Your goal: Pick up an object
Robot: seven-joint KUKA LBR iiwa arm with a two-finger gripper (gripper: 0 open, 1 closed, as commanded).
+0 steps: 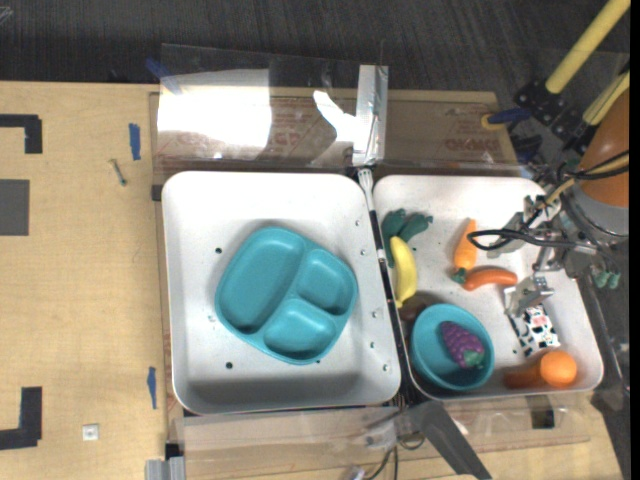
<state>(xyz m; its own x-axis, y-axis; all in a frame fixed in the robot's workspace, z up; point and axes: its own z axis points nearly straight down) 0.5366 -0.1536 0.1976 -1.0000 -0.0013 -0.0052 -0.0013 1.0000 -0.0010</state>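
Note:
The right bin holds several toys: a yellow banana, a green toy, an upright orange carrot, an orange-red piece lying flat, a white toy with black spots and an orange ball. A blue bowl carries purple grapes. My gripper hangs low over the bin's right part, just right of the orange-red piece and just above the spotted toy. Nothing is visibly lifted.
A teal divided plate lies in the left bin. Black cables loop from the wrist over the right bin. A clear plastic sheet and a metal upright stand behind the bins. Yellow bars cross the top right.

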